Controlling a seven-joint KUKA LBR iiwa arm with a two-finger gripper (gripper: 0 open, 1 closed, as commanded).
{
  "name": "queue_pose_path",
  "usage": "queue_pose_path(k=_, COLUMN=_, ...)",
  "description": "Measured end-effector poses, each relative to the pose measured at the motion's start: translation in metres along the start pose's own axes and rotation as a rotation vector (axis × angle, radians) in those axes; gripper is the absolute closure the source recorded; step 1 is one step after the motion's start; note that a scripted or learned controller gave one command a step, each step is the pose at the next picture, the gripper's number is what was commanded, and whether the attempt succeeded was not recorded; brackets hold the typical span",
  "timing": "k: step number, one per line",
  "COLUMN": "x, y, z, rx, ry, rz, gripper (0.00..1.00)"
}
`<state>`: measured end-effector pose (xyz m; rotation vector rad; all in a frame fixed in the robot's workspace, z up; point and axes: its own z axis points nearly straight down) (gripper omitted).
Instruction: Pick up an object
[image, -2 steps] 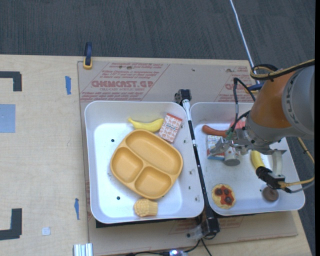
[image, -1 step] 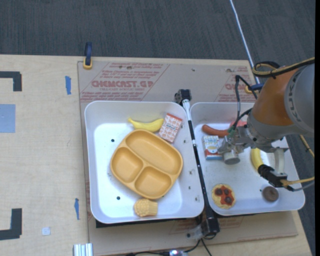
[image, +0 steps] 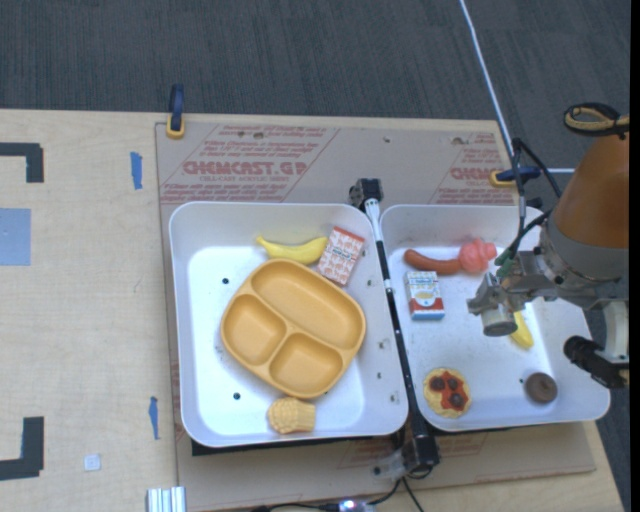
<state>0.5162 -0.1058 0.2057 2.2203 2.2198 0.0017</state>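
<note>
- The gripper (image: 497, 318) hangs over the right bin (image: 590, 404), and its grey body covers its own tip; whether the fingers are spread or pressed together cannot be told, and nothing can be seen held between them.
- A yellow piece (image: 521, 331) pokes out just beneath the gripper on its lower right side; most of it is hidden, so its kind is unclear.
- The arm (image: 590, 215) is cut off at the right edge of the view and overhangs the bin's right side.
- In the right bin, a sausage (image: 432, 261) and a pink object (image: 478, 254) lie touching near the far wall, and a small carton (image: 425, 296) lies just below them.
- Near the front wall sit a small pizza (image: 447, 390) and a brown round piece (image: 541, 387), well apart, with bare white floor between them.
- The left bin (image: 190, 330) holds a large orange divided plate (image: 292, 327) taking up most of the floor, a banana (image: 292, 247) and a snack packet (image: 342, 255) at its far side, and a corn cob (image: 290, 414) at its near side.
- A black divider (image: 392, 320) runs between the two bins on the bench (image: 80, 330).
</note>
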Motion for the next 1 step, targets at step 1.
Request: queue_pose_path(k=1, x=0.1035, y=0.0417, z=-0.0138, rx=0.001, ry=0.002, rz=-0.003, gripper=1.00)
